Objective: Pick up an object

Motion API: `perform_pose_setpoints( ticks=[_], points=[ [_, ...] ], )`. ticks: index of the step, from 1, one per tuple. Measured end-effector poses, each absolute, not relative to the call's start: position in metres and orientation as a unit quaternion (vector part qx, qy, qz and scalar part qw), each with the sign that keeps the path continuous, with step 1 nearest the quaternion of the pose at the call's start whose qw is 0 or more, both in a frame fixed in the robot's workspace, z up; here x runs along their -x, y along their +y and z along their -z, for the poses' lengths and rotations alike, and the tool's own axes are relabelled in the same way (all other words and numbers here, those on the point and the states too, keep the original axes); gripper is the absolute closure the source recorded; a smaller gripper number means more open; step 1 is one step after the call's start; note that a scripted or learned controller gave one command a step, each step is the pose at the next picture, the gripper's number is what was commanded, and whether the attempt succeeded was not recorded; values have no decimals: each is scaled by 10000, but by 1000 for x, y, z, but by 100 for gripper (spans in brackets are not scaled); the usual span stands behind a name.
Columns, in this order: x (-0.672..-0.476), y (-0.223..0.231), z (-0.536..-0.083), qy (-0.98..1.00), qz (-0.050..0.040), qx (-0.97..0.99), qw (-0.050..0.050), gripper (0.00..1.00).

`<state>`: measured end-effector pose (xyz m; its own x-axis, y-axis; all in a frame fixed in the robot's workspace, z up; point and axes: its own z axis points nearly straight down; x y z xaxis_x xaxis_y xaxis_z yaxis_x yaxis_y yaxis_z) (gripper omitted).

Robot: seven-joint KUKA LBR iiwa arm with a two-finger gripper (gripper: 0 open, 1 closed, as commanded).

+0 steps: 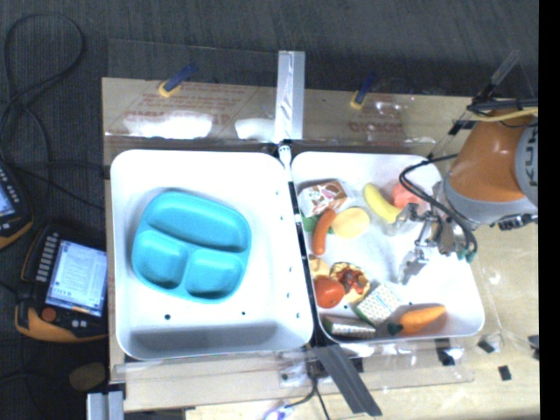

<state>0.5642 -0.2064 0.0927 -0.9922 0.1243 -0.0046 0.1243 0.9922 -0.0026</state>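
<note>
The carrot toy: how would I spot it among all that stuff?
Find the right bin, crowded with toy food. Along its near edge at the right corner lies the carrot, on its side. It is long and orange with a green end, unlike the checkered block beside it.

Blue divided tray: smooth glossy plastic. Both bins: white plastic, slight sheen. Toy carrot and banana: smooth plastic-looking. Worktop: matt light wood. My gripper: bare metal, dull glints.

Two white bins, bright blue tray, yellow banana, orange carrot with green tip, red tomato, green-and-white checked block, tan tabletop, grey arm with orange band
</note>
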Motion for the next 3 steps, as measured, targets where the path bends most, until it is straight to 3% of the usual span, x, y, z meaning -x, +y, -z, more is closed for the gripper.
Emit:
perform_pose_setpoints(
  ticks=[1, 2, 3],
  points=[
    [-611, -136, -90, 9952, 5, -973, 74, 0],
    [-613, -136, -102, 9952, 29, -968, 99, 100],
    [-553, -161, -152, 9883, 6, -1527, 7, 100]
  ],
)
